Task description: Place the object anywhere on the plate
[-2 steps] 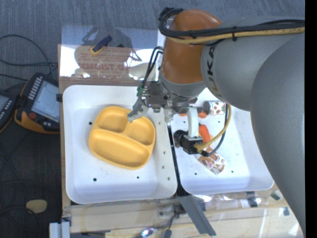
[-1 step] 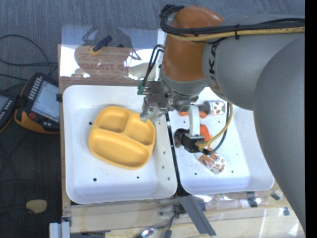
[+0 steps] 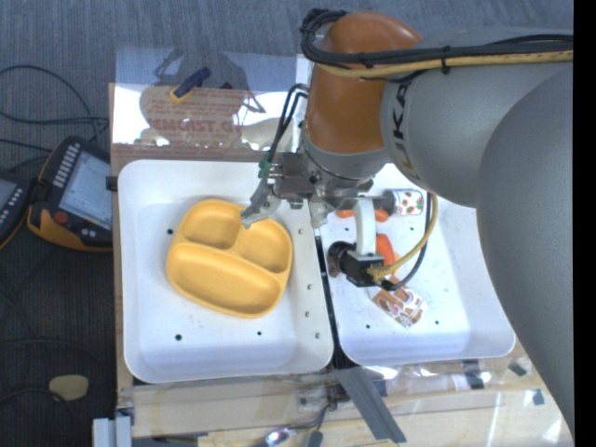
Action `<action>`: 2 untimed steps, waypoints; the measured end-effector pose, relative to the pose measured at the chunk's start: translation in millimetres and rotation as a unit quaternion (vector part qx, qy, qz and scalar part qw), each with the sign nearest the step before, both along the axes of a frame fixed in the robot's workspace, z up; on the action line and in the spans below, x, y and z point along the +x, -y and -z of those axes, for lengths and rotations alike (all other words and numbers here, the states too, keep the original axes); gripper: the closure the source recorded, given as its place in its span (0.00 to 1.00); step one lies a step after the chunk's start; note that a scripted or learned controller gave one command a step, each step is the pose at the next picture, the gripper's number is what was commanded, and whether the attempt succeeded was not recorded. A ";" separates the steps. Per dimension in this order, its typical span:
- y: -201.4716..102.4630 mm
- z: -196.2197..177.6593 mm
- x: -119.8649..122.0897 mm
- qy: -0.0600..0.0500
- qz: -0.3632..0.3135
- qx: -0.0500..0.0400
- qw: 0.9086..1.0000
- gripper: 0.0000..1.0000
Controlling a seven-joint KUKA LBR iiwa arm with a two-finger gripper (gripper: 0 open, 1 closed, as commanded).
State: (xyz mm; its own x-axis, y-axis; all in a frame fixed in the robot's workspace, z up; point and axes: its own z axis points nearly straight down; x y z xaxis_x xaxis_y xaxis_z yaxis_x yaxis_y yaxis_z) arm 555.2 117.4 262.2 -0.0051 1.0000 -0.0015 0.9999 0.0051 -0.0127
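The yellow plate (image 3: 228,270) lay in the left bin (image 3: 140,343), a smooth moulded plastic dish with three rounded compartments and soft raised dividers, nothing resting on it. The claw (image 3: 255,210) hung over the plate's upper right compartment, just above its rim; whether it was spread, pressed together or pinching anything could not be told, since nothing was visible between its tips and the tips themselves were blurred. The likely objects sat to the right of the plate, in the right bin (image 3: 466,333): an orange carrot-like piece (image 3: 383,247), tapered and matte, a crinkled brown-and-white packet (image 3: 399,304), and a small red-and-white item (image 3: 406,202) partly hidden behind the arm (image 3: 358,91). Judged from this, the step in hand was either a release over the plate or an empty arrival. The next move would call for confirming a load; if none, reaching back right of the plate for a firm pinch on the carrot-like piece, whose taper may slip.
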 end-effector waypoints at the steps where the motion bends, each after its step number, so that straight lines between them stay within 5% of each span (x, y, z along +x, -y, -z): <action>1: -0.2 -7.8 -0.1 -0.002 0.000 0.000 1.000 1.00; 2: -0.3 -7.8 -0.1 -0.002 0.000 0.000 1.000 0.00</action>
